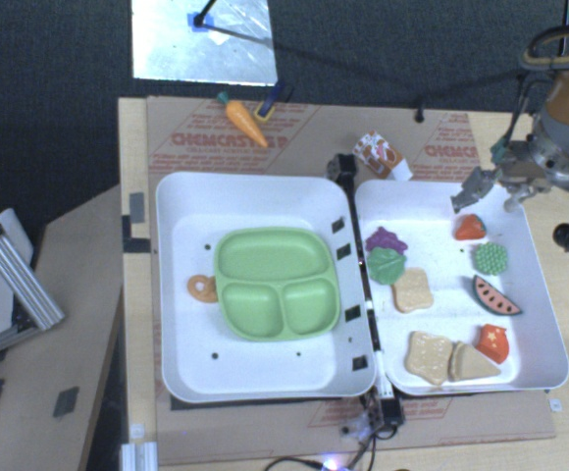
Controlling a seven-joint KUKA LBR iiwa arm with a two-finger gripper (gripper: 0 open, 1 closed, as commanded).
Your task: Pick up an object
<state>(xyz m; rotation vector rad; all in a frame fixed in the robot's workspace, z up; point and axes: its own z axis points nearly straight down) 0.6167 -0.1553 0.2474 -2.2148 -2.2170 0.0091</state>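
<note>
My gripper (492, 194) hangs over the far right corner of the right bin (549, 346), its two fingers spread apart with nothing between them. Just below and slightly left of it lies a small red food piece (469, 227). Further toward the front along the right side sit a green bumpy ball (491, 258), a watermelon slice (495, 297) and a red pepper-like piece (492, 341). Purple grapes (387, 238), a green leaf (386, 264), a bread slice (413, 290) and two tan toast pieces (429, 357) lie in the bin's left half.
The left bin (181, 346) holds a green divided plate (275, 283) and a small orange ring (202, 288). Behind the bins on the cardboard lie a toy carrot (245, 121) and a small packet (381, 155). A foil sheet (203, 27) lies farther back.
</note>
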